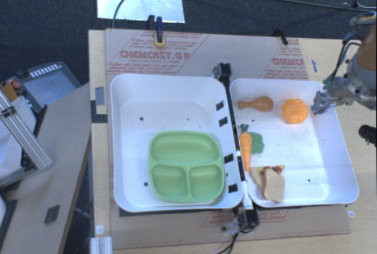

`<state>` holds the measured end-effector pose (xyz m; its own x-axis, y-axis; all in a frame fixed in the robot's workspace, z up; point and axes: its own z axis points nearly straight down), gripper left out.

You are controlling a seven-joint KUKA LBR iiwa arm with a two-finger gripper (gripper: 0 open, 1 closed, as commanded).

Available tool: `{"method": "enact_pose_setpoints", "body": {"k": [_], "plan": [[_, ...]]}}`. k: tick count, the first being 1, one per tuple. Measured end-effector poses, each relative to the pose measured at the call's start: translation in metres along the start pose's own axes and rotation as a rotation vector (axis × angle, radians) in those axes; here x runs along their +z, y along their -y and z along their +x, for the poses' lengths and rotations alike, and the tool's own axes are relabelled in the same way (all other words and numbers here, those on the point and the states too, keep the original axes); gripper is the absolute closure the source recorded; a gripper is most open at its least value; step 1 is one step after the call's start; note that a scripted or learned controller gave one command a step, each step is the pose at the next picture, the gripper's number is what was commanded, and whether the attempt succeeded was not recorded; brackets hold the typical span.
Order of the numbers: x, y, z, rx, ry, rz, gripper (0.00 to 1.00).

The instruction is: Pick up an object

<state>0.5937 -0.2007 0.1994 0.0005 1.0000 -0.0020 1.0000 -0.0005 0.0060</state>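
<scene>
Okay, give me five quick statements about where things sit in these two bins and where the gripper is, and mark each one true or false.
1. The green divided tray lies in the left bin. True.
2. The carrot lies in the left bin. False: it lies in the right bin, close to the divider between the bins.
3. The chicken drumstick and the orange fruit are both in the right bin's far part. True.
4. The gripper grips the carrot. False: it sits at the right bin's far right rim, beside the orange fruit.
5. The sandwich lies on the green divided tray. False: it lies in the right bin's near part.
</scene>
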Motion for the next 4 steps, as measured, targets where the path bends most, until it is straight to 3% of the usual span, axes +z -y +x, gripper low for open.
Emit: {"method": "enact_pose_setpoints", "body": {"k": [1,4], "plan": [[-0.051,-0.002,-0.001,-0.004,0.001,-0.001,1.00],[-0.055,-0.046,0.166,-0.010,-0.003,0.002,1.00]]}}
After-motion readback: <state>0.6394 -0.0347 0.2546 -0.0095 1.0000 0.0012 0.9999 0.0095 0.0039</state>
